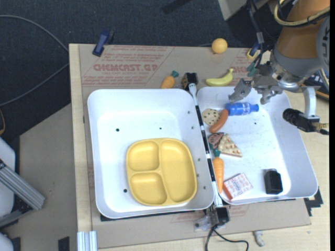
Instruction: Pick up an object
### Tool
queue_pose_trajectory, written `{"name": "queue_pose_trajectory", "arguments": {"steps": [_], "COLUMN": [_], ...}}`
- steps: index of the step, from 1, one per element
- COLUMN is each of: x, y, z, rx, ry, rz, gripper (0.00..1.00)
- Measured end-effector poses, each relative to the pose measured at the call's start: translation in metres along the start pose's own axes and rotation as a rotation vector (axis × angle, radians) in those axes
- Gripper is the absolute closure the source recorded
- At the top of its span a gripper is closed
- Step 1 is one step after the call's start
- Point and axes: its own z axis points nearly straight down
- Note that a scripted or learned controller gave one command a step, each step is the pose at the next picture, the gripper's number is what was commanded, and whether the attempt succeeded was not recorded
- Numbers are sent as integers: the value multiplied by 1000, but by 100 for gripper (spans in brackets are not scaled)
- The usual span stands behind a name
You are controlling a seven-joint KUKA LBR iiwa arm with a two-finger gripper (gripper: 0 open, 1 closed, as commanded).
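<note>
My gripper [253, 92] hangs over the far part of the right bin [293, 156], its two fingers spread apart with nothing between them. Just below it lies a blue bottle [241, 109] on its side. Left of the bottle are a cookie [210, 116] and a sausage [220, 121]. A pizza slice [225, 145] rests mid-left in the bin, a carrot [218, 173] lies against the left wall, a red-and-white packet [236, 185] sits near the front, and a black block [272, 181] is at the front right.
The left bin [104, 140] holds a yellow divided plate [160, 170]. Behind the bins on the cardboard lie a banana [220, 79], a small orange item [168, 81], an orange ball [219, 46] and a blue clip [102, 42].
</note>
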Motion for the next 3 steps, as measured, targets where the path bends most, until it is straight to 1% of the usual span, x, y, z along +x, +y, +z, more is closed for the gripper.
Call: {"name": "queue_pose_trajectory", "arguments": {"steps": [1, 2, 3], "x": [1, -1, -7], "y": [37, 53, 36], "z": [69, 128, 134], "rx": [3, -16, -22], "ry": [1, -3, -3], "rz": [0, -2, -2], "gripper": [0, 0, 0]}}
